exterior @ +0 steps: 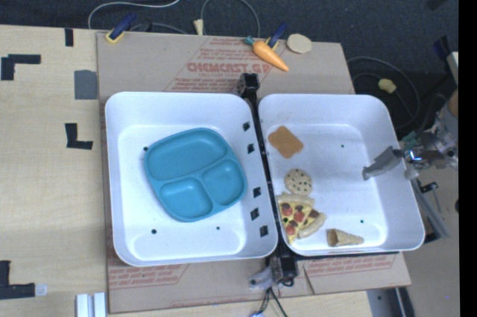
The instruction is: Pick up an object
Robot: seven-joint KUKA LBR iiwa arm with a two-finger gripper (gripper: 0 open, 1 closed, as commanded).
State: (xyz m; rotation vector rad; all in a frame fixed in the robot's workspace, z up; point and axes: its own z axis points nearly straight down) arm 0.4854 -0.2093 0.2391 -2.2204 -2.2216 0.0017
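Pincer (375, 168) hovers at the right bin's (373, 108) edge; whether it's parted or holding anything, I cannot tell. Cookie (298, 180) lies well out to its left: probably light, stiff, flat, best pinched across the rim.

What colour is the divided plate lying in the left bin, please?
The divided plate is plain light blue all over; the camera view from above shows it clearly.

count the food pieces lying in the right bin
4: toast near the divider, cookie below it, pizza slice lower, small wedge at the front.
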